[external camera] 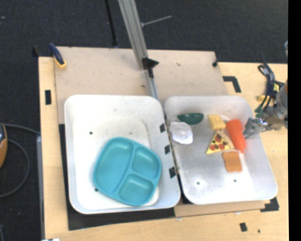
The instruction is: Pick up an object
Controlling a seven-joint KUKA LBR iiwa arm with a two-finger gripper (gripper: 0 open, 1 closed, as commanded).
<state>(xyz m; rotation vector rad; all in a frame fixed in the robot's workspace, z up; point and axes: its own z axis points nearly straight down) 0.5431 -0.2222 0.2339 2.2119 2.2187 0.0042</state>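
The turquoise divided plate (127, 171) lies nearest the camera, tilted in the front part of the left bin (80, 114). That plate has three compartments, and it rests on the bin's white floor close to the wall shared with the right bin (256, 185).

Taking the plate as landmark, everything else sits to its right and farther back. Just past the shared wall is a white cup-like thing (181, 133), and behind that a dark green bowl (191, 118). Farther right of the plate come a yellow block (216, 122), a pizza-slice toy (218, 144) touching or nearly touching an orange carrot-shaped toy (235, 134), and a small tan piece (232, 161) just in front of the carrot.

The tool (253, 127) is at the right bin's far-right rim, farthest from the plate, just beside the carrot's upper end. Whether it is released or clenched cannot be told; nothing shows between its tips.

A metal post (135, 31) rises from the desk (185, 69) behind the plate.
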